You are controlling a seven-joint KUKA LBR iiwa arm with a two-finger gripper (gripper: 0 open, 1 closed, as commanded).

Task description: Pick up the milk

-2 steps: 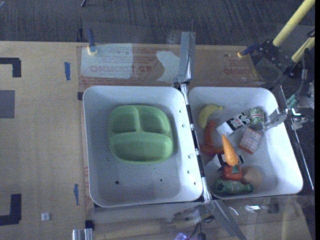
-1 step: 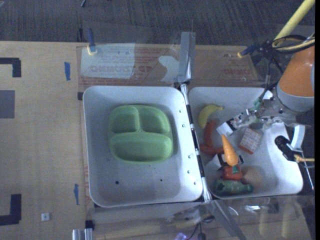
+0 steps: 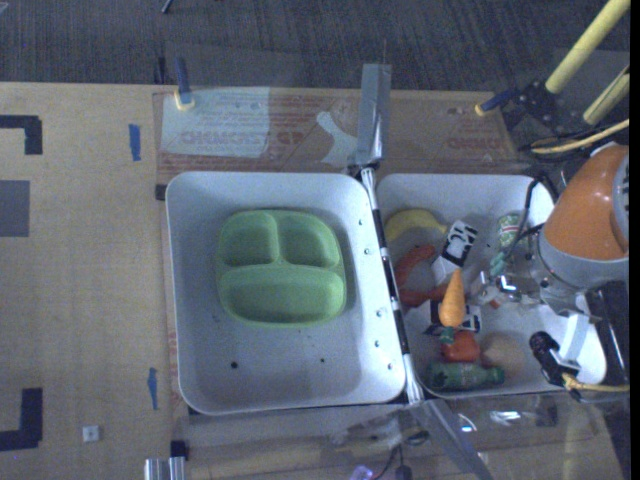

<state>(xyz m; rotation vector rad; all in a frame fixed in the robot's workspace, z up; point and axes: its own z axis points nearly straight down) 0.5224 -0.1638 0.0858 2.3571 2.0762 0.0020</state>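
Note:
The milk (image 3: pixel 459 242) is a small white carton with black markings, lying tilted in the upper middle of the right bin (image 3: pixel 520 393). An orange carrot (image 3: pixel 453 299) lies just below it. My gripper (image 3: pixel 500 280) reaches in from the right and hangs low over the bin, a short way right of and below the milk, with nothing visibly held. The grey arm with its orange band (image 3: pixel 590 213) covers the bin's right side.
Around the milk lie a yellow fruit (image 3: pixel 414 224), a red item (image 3: pixel 414 270), a pale green can (image 3: pixel 510 230), a red tomato-like piece (image 3: pixel 460 346), a green cucumber (image 3: pixel 465 375) and a beige lump (image 3: pixel 505 351). The left bin (image 3: pixel 200 368) holds a green divided plate (image 3: pixel 282 267).

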